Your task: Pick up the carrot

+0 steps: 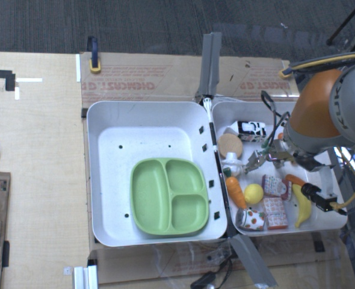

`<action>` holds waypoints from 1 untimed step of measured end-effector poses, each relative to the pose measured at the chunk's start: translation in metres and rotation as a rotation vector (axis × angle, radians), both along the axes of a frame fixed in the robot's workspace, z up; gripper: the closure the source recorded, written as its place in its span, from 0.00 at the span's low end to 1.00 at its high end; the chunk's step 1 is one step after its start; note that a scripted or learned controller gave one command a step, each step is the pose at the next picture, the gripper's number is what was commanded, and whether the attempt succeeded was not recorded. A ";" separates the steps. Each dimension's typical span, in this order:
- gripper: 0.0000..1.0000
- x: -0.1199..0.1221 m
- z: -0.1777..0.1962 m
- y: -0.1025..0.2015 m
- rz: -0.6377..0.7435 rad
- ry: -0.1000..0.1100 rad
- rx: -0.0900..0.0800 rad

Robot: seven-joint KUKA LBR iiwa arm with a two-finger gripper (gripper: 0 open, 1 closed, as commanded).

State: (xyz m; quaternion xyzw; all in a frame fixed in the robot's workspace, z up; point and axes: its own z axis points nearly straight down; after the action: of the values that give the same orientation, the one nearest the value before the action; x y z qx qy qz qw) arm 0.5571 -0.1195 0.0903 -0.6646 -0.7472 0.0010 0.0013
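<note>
1. The gripper (263, 157) hangs over the right bin (225, 110), reaching in from the right; its fingers look slightly spread with nothing between them
2. The carrot (234, 192) lies below and to the left of the gripper, near but not touching it, by the bin's left wall, pointing from upper left to lower right
3. A lemon (253, 193) sits just right of the carrot, below the gripper
4. A round tan bun (230, 144) rests to the gripper's left, slightly above it; a small black and white toy (251, 129) lies above the gripper
5. A banana (302, 208) lies to the lower right of the gripper, near a red packet (274, 186); another red packet (275, 214) sits lower, by the bin's front wall
6. Far to the gripper's left, the left bin (102, 161) holds a green plate (169, 195) with 3 compartments
7. The arm's orange band (316, 107) rises to the gripper's upper right
</note>
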 end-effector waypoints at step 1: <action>1.00 0.000 0.008 -0.001 -0.003 0.001 0.000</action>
State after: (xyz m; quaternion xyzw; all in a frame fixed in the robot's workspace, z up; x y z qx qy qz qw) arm 0.5571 -0.1204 0.0984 -0.6657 -0.7462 0.0013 0.0016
